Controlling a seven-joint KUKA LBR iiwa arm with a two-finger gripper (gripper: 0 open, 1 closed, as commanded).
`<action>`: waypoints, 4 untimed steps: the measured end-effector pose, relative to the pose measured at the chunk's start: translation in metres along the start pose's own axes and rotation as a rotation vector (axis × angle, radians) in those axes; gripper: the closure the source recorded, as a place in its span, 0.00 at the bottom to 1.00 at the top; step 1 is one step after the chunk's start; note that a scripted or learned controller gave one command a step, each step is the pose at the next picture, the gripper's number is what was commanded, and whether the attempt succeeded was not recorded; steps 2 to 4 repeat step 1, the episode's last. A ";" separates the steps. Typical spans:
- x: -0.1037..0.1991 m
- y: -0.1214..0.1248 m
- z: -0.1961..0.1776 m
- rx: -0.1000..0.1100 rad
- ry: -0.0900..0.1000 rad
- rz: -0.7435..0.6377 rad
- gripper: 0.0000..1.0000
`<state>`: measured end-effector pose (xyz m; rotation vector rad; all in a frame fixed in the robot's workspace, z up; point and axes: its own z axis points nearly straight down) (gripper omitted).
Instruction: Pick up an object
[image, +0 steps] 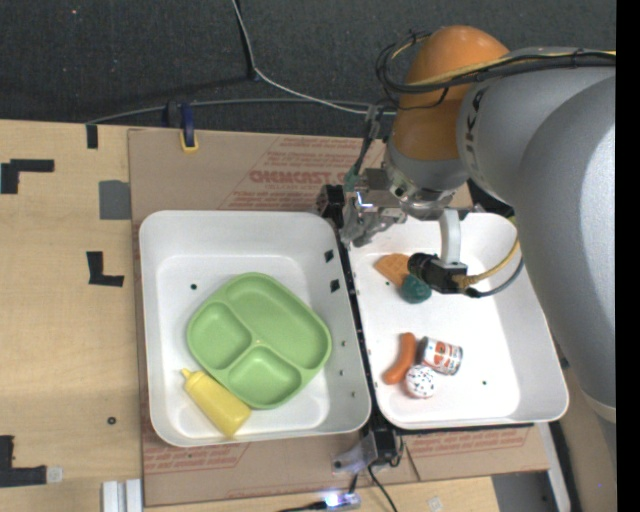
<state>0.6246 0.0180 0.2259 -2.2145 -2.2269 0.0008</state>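
A grey KUKA arm (540, 150) with an orange band reaches in from the right over two shallow white bins on a cardboard-covered table (250, 170), its claw (362, 222) poised at the upper left corner of the right bin (520, 400), just beside the wall the two bins share. Whether the claw is released or clenched cannot be told from this angle, and nothing can be seen between its tips.

The candidates for picking lie loose on the right bin's floor: an orange wedge (393, 266) touching a teal ball (415, 291) just below the wrist, and nearer the front an orange sausage-shaped piece (401, 358), a small red-and-white can (442, 356) on its side and a white spotted ball (420, 382), the three clustered close together. Their scatter suggests they were dropped in at random, as fits a grab-anything trial.

The left bin (160, 260) holds a green divided plate (258, 340) tilted across its floor and a yellow squeeze bottle (214, 401) lying at the plate's lower left edge, touching it.

The claw's position above the bin corner, apart from the wedge and ball, suggests a descent toward them is not yet made; the nearby wall could foul a grasp.
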 end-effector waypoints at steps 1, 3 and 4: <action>0.052 0.017 0.011 0.000 0.000 0.000 1.00; 0.052 0.017 0.011 0.000 0.000 0.000 1.00; 0.052 0.017 0.011 0.000 0.000 0.000 1.00</action>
